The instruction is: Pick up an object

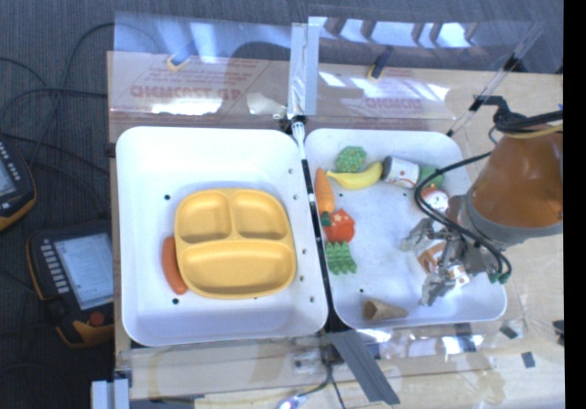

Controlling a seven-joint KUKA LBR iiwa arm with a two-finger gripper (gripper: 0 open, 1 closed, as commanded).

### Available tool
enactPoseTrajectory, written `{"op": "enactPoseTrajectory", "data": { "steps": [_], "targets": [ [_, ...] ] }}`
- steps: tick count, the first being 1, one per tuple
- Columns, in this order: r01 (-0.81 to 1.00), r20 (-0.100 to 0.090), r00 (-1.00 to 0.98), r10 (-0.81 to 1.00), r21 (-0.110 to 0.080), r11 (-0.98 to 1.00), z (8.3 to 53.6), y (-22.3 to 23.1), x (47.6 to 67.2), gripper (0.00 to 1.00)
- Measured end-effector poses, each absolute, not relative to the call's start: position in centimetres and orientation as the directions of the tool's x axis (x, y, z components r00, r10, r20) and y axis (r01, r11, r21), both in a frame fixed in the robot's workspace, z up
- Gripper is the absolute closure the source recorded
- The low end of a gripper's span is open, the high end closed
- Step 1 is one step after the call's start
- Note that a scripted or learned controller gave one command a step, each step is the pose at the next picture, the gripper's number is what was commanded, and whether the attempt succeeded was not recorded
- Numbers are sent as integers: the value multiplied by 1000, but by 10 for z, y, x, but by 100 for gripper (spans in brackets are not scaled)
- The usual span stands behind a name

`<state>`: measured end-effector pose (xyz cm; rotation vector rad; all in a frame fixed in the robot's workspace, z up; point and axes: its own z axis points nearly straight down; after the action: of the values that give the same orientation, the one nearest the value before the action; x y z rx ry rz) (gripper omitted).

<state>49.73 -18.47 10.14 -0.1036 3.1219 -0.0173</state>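
Across two white bins point(137, 306), one yellow tray point(235, 243), one banana point(357, 177), gripper point(438, 265) fingers apart, holding nothing

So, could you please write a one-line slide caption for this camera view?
Gripper low in the right bin beside toy food; yellow tray and hot dog in the left bin.

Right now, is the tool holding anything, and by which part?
Cannot be told: the tool sits low in the right bin near a small orange-white item, but no grip shows.
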Motion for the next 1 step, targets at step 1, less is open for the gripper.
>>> {"op": "enactPoseTrajectory", "data": {
  "steps": [1],
  "targets": [
    [93, -9, -996, 93, 0, 996, 91, -185, 498, 0]
  ]
}}
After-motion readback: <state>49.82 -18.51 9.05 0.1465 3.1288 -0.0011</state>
